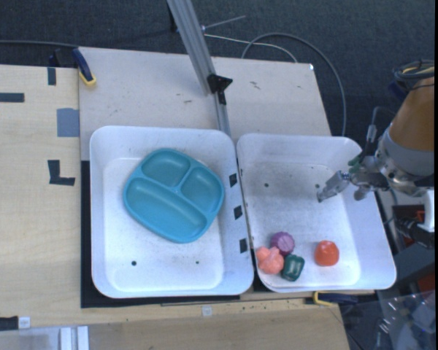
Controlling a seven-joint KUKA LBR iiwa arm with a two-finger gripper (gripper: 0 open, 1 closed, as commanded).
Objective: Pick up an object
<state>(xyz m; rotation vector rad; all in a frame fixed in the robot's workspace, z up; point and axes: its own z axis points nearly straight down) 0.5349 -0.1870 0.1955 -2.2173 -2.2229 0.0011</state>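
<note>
Over the right bin (365, 217), near its right wall: gripper (334, 187), reaching in from the right, fingers apart by a narrow gap, nothing between them. No readable writing or labels anywhere. Clustered at the near edge of that bin: purple onion-like toy (282, 241), touching an orange-pink toy (269, 259) and a dark green pepper toy (293, 267); just apart to the right, a red-orange toy (326, 253). All rounded, no clear long axis. Bare white floor across the far half of the bin. Centred in the left bin (109, 268): blue divided plate (174, 194), flat, with open margin on every side.
</note>
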